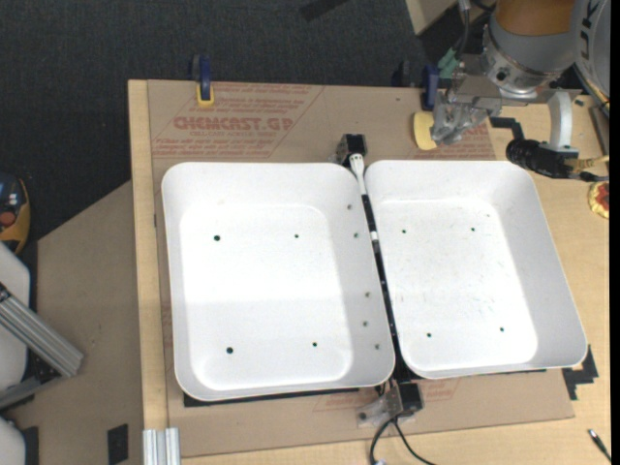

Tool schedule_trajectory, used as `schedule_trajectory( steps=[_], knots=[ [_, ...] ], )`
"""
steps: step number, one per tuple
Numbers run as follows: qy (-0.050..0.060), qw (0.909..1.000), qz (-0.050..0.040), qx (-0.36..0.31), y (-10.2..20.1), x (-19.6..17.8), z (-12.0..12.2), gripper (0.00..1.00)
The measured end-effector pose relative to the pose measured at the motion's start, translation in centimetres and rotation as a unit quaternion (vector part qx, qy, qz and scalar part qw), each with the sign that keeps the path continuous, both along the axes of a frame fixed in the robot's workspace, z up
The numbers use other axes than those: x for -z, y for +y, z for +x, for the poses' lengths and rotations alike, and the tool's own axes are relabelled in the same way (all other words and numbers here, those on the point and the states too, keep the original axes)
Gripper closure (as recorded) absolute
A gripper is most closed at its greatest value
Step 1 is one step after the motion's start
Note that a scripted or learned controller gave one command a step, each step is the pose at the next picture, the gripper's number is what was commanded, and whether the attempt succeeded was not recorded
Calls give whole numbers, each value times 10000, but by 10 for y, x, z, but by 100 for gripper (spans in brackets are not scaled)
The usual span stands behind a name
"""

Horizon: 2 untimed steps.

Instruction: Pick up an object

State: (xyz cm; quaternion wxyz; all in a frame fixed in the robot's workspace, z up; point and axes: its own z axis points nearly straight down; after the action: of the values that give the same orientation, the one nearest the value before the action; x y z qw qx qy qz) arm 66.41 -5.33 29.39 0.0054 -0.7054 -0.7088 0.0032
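Observation:
My gripper (449, 127) hangs at the back right, above the brown board just behind the right bin (542, 260). A small pale yellow object (422, 131) lies on the board right beside the gripper's left side. Whether the two touch is unclear. The left bin (184, 260) and the right bin stand side by side, and only small dark dots show on their white floors.
A blue and yellow clamp (202, 77) holds the board's back left edge. A black clip (351, 148) sits at the back where the bins meet, and a cable fitting (397, 402) at the front. A red and yellow item (602, 198) lies at the far right.

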Motion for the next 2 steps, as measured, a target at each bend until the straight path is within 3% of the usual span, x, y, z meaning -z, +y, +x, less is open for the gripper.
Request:
schedule_trajectory(
  steps=[1,2],
  knots=[
    [-63,10000,-16,30,-8,-31,-22,100],
    [-30,10000,-6,4,31,21,2,100]
  ],
)
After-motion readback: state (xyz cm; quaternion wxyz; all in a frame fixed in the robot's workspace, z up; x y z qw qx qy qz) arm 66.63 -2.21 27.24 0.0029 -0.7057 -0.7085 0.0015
